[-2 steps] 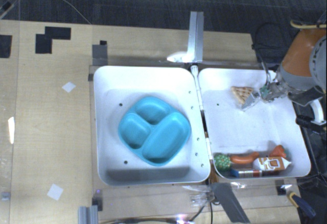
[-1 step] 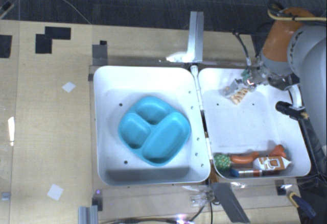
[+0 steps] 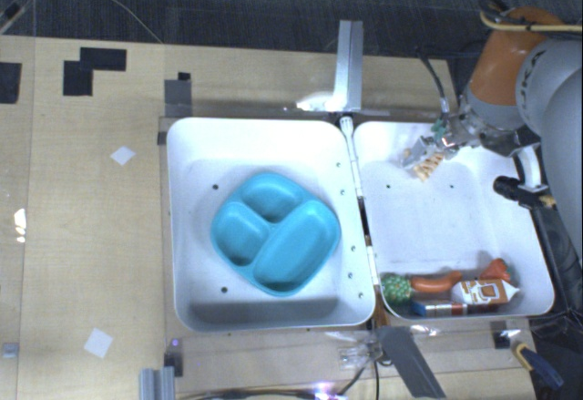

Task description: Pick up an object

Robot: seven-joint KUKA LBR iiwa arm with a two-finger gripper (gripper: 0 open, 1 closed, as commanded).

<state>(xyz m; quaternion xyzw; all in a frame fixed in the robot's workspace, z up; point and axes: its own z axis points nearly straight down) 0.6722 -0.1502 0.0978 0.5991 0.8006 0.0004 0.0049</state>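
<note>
Gripper (image 3: pixel 428 155) sits over the right bin's (image 3: pixel 455 207) far corner; can't tell how the jaws stand. Bottle (image 3: pixel 481 293) and carrot (image 3: pixel 437 282) at that bin's near wall; blue tray (image 3: pixel 275 232) in left bin (image 3: pixel 196 234).

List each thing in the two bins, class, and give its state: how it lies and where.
Blue divided plate: flat, right way up, left bin.
Carrot: on its side, right bin's near edge.
Bottle: on its side, beside the carrot.
Gripper: low over right bin's far end.
</note>
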